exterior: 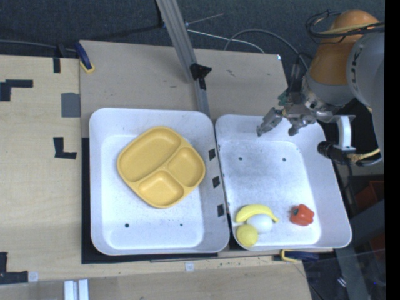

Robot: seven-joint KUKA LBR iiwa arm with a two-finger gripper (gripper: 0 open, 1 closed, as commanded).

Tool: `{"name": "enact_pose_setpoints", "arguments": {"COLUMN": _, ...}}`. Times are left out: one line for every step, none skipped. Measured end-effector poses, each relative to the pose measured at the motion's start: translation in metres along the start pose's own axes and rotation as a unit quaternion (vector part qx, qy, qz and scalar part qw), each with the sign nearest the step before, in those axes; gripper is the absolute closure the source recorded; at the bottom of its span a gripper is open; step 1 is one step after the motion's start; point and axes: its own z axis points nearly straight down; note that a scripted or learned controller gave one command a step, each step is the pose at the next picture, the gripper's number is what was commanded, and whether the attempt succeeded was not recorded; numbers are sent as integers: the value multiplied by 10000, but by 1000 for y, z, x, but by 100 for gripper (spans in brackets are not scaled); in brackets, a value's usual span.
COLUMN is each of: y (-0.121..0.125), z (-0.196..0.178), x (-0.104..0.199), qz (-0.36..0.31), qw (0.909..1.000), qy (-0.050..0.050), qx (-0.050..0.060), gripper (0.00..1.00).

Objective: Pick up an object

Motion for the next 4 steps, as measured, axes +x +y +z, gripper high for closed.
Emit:
{"name": "enact_pose_setpoints", "arguments": {"y": -3, "z": 44, "x": 1, "qz": -4, "qw": 10000, "qy": -1, "qx": -5, "gripper": 0}}
{"name": "enact_pose_setpoints", "arguments": {"y": 6, "z": 96, "x": 3, "qz": -7, "qw": 10000, "qy": -1, "qx": -4, "gripper": 0}}
{"name": "enact_pose_setpoints", "arguments": {"y": 7, "z": 82, "x": 4, "qz": -15, "qw": 10000, "qy": 0, "qx": -25, "gripper": 100}}
{"name": "enact_pose_setpoints", "arguments": {"y": 2, "z": 36, "x": -1, "qz": 1, "qw": 10000, "qy": -1, "qx": -52, "gripper": 100}}
